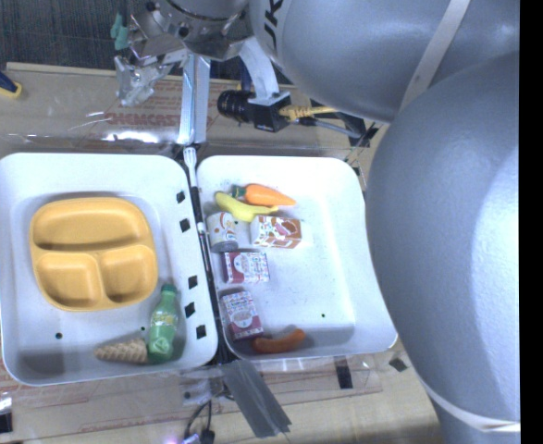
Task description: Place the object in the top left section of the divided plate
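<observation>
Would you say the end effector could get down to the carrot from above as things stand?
Probably yes: the carrot lies uncovered at the right bin's far edge, touching only the banana, and the end effector sits raised beyond the bins.

The divided plate point(93, 252) is yellow with rounded corners and lies flat in the left bin, toward its upper-left part. It has 3 sections: 1 long one across the top and 2 smaller ones below, all bare. Which object is to go in cannot be told; a green bottle point(165, 323) and an ice-cream cone point(121, 351) lie just below the plate.
</observation>
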Tool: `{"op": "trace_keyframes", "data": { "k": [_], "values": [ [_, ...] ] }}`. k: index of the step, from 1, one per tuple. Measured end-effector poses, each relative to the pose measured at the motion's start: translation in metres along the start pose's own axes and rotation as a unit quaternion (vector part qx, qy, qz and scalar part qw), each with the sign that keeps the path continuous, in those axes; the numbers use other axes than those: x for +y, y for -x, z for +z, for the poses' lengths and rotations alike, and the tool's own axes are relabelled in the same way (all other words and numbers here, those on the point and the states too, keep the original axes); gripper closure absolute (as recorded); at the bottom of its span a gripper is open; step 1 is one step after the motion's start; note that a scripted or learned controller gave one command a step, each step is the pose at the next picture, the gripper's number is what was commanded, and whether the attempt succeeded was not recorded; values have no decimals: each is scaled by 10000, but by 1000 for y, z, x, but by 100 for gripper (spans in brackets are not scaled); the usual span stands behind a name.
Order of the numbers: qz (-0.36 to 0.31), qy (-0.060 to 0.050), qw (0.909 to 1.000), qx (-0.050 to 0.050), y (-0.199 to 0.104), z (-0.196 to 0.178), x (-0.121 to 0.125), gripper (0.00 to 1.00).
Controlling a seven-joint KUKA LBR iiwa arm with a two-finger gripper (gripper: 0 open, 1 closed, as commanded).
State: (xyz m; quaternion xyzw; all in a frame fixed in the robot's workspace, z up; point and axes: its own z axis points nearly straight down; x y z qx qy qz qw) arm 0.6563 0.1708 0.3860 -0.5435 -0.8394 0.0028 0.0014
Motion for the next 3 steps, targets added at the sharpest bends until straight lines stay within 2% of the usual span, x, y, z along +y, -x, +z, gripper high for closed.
{"op": "trace_keyframes", "data": {
  "k": [1, 2, 3],
  "values": [
    [-1, 4, 10000, 1, 0, 0, 0, 0],
    [-1468, -3, 9892, 2, -13, 19, -15, 0],
    [-2876, 3, 9577, -3, -45, 105, -7, 0]
  ]
}}
